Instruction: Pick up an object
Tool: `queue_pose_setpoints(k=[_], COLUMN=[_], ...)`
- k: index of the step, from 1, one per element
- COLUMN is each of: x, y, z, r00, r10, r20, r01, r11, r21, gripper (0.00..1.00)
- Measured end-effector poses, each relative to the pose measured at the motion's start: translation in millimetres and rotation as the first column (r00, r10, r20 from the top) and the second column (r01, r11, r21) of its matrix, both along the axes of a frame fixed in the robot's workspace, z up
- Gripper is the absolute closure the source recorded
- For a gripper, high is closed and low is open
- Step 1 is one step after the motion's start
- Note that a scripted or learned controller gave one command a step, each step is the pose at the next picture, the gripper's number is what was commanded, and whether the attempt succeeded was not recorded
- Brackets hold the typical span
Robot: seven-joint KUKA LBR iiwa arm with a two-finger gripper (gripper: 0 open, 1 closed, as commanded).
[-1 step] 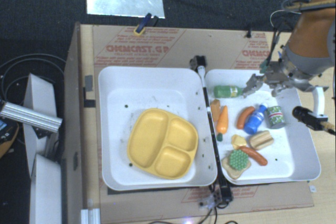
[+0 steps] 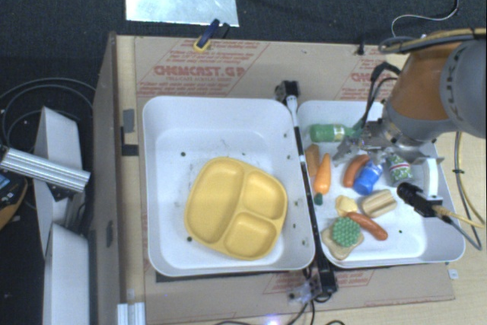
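The right bin (image 2: 447, 241) holds several toy foods: a green bottle (image 2: 327, 133) lying at the back left, an orange carrot (image 2: 323, 174), a red-orange sausage (image 2: 353, 170), a blue piece (image 2: 368, 177), a bread roll (image 2: 378, 202), a second sausage (image 2: 368, 225) and a green round piece on toast (image 2: 345, 232). My gripper (image 2: 364, 139) hangs low over the back of this bin, just right of the green bottle and above the blue piece. The grey arm with its orange band (image 2: 422, 87) comes in from the right and hides part of the bin's back right.
The left bin (image 2: 163, 164) holds a yellow divided plate (image 2: 236, 207). A black divider clamp (image 2: 289, 93) sits between the bins at the back. A black fitting with cable (image 2: 417, 199) lies over the right bin's right side. Cardboard surrounds both bins.
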State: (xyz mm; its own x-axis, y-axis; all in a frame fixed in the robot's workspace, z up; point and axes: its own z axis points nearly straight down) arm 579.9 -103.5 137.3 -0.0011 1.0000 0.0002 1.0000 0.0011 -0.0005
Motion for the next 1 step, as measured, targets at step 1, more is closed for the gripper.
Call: queue_pose_setpoints(k=[1], x=[9.2], y=[-22.4], z=[-51.5], r00=[1.0], r10=[0.0], r20=[0.0], r01=[0.0], r11=[1.0], r21=[-0.001], gripper=[0.0])
